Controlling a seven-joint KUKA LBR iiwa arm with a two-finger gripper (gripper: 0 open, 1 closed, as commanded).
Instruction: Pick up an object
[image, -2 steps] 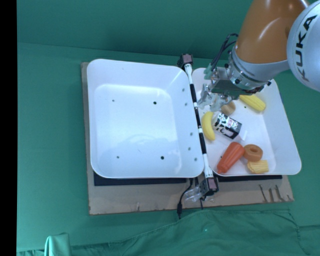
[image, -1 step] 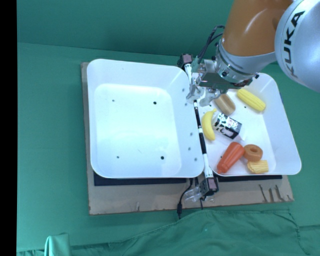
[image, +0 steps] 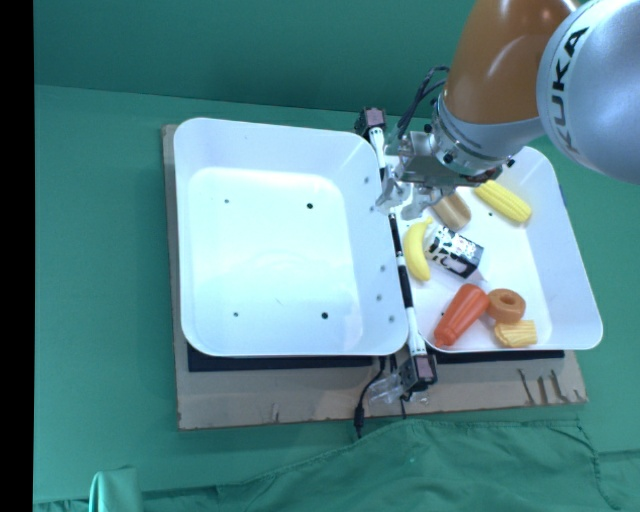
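Observation:
The right bin (image: 572, 290) holds several toy foods. A yellow banana (image: 416, 251) lies by its left wall, next to a black-and-white can (image: 456, 251) on its side. An orange carrot (image: 460, 314), an orange ring (image: 506, 304) and a yellow-orange wedge (image: 516, 333) sit toward the front. A corn cob (image: 503, 200) and a tan roll (image: 453, 210) lie at the back. My gripper (image: 404, 203) hangs low over the bin's back left corner, just above the banana's top end and beside the roll. The arm hides part of the bin's back.
The left bin (image: 200, 160) sits alongside, separated by a white divider rail (image: 404, 290) with clamps at both ends. Both bins rest on a cardboard sheet (image: 280, 400) on green cloth.

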